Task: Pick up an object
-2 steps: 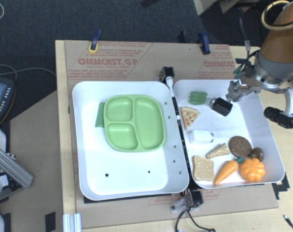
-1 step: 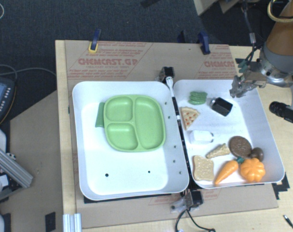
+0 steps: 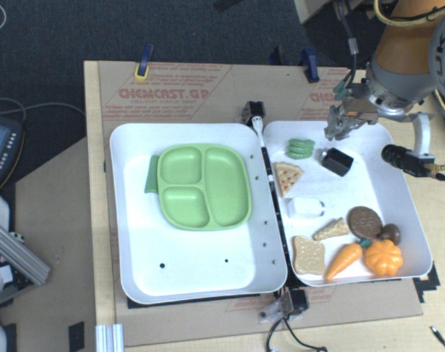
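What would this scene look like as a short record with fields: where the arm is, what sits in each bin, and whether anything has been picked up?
arm: grey arm with orange band, gripper over the right white bin's far edge
left white bin: green divided plastic plate
right white bin, far end: green round stack, small black block, pizza slice
right white bin, near end: orange carrot, orange pumpkin, brown round cookie, toast slice
picked up: nothing seen in the gripper
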`<state>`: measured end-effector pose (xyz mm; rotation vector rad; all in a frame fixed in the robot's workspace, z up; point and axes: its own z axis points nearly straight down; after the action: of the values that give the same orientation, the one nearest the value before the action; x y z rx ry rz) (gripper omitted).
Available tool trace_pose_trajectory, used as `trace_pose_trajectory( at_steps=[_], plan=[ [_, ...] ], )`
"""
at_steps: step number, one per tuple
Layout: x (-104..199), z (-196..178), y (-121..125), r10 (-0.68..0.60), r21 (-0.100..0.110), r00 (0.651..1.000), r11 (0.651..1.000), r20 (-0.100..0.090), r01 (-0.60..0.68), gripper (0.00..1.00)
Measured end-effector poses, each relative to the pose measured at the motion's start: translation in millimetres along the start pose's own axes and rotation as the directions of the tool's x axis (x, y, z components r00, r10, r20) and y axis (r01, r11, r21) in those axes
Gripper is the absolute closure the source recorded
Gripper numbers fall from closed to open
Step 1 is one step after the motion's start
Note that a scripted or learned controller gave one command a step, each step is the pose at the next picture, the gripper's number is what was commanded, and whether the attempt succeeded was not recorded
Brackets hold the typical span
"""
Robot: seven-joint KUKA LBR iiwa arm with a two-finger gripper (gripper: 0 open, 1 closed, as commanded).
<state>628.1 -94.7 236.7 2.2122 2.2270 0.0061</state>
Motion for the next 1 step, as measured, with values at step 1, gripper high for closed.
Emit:
trace_pose_trajectory(
  at_steps=[1],
  plan=[
    [58.4,6.5,-3.1,0.000,0.006,1.000,1.000,-0.002,0.000,1.00]
  ],
)
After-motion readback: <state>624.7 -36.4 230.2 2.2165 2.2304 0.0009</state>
